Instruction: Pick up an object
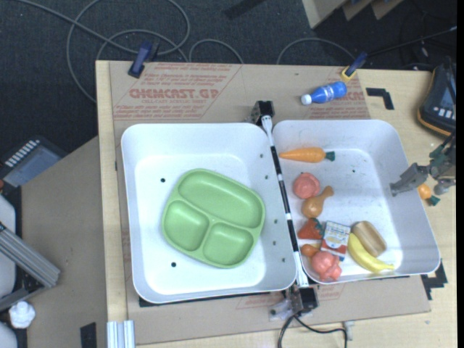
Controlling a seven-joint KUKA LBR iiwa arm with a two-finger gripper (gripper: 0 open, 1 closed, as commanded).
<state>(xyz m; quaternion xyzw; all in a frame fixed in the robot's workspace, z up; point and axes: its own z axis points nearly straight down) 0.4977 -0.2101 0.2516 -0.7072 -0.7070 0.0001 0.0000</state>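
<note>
The right bin [377,140] holds several toy foods. An orange carrot [304,154] lies at its far left, with a pink piece [306,185] and a tan drumstick [317,204] below it. At the near side sit a red piece [310,229], a small printed box [335,235], a bread roll [368,238], a yellow banana [366,257] and a pink-red fruit [326,265]. My gripper [415,178] hangs over the bin's right rim, apart from all the toys, with nothing seen in it.
The left bin [145,158] holds a green divided plate [212,217]. A blue and white bottle [324,93] lies on the cardboard behind the right bin. A dark device [440,104] sits at the far right edge.
</note>
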